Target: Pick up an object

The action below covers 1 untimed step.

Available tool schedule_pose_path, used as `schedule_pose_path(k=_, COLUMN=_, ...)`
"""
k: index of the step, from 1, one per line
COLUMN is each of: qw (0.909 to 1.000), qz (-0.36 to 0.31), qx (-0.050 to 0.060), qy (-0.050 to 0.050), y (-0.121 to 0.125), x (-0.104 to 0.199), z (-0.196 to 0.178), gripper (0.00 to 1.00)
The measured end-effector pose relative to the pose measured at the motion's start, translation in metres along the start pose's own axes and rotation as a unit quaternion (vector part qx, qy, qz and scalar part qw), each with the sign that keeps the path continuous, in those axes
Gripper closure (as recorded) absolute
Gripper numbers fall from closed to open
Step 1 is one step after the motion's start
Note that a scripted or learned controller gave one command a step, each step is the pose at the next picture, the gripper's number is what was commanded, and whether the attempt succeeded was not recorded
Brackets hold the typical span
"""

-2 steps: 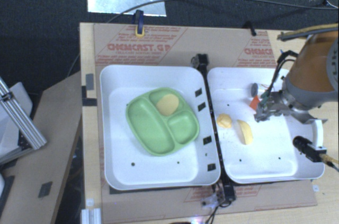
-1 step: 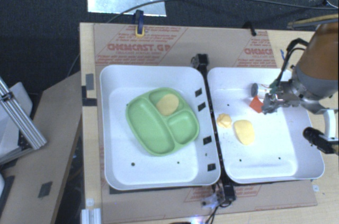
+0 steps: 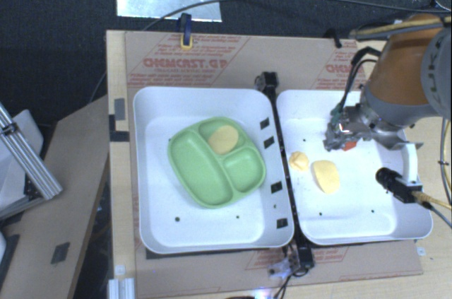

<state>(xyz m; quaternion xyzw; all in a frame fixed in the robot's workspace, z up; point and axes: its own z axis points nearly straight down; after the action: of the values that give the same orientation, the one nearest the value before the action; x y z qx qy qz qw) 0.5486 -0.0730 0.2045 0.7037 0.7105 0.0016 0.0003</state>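
Two yellow pieces lie in the right bin [image 3: 353, 220]: a small one [image 3: 299, 161] near its left wall and a larger oval one [image 3: 326, 175] just right of it. A third yellow piece [image 3: 224, 139] sits in the top compartment of the green divided plate [image 3: 194, 177] in the left bin [image 3: 162, 220]. My gripper [image 3: 340, 140] hangs over the right bin, up and to the right of the two yellow pieces and apart from them. Nothing shows between its fingers.
A black divider with clips [image 3: 279, 163] runs between the bins. A black part of the arm [image 3: 397, 184] reaches over the right bin's right side. Cables [image 3: 353, 78] trail above the gripper. A blue-yellow clamp [image 3: 186, 31] holds the board's back edge.
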Motion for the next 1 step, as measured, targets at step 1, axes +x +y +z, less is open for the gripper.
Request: schedule_pose_path(k=1, qw=1.0000, qz=0.000, qx=0.000, qy=0.000, y=0.0146, x=0.0503, z=-0.0155, gripper=1.00)
